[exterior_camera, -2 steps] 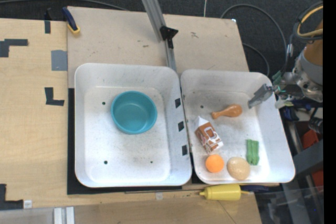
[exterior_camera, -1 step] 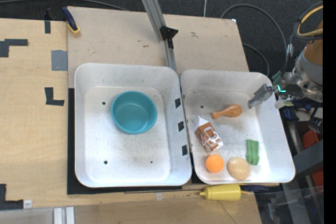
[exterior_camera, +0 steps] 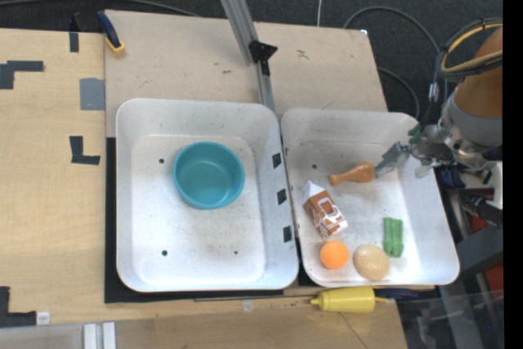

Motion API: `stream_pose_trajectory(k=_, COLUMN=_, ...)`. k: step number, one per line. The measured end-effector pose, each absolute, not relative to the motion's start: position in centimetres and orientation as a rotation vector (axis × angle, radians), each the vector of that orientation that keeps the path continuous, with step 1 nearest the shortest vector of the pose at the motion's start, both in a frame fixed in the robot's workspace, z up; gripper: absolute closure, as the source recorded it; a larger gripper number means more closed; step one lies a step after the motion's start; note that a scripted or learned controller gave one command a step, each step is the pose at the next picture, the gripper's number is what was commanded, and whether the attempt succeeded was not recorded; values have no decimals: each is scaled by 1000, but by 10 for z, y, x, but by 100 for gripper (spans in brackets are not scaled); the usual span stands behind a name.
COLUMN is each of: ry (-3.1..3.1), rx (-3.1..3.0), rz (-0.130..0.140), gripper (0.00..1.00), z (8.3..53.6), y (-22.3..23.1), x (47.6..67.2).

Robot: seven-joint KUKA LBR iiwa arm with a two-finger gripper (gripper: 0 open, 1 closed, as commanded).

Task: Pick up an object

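Observation:
The right bin holds a brown drumstick-shaped toy, a brown and white packet, an orange ball, a beige round object and a green piece. A teal bowl sits in the left bin. My gripper hangs low over the right bin's upper right part, its tip just right of the drumstick toy's thick end. I see nothing held in it.
A yellow bottle lies on the bench just outside the right bin's front rim. A slanted metal pole comes down to the gap between the bins. Cables run behind the right bin.

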State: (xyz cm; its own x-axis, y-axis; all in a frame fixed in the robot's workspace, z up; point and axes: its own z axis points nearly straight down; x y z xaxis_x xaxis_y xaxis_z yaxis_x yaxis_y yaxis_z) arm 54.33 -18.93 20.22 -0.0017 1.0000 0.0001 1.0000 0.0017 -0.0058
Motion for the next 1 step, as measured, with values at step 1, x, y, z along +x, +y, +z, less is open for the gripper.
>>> stream_pose_trajectory(k=1, ry=-2220, rx=-2216, rz=6, gripper=0, z=156, y=-182, x=543)
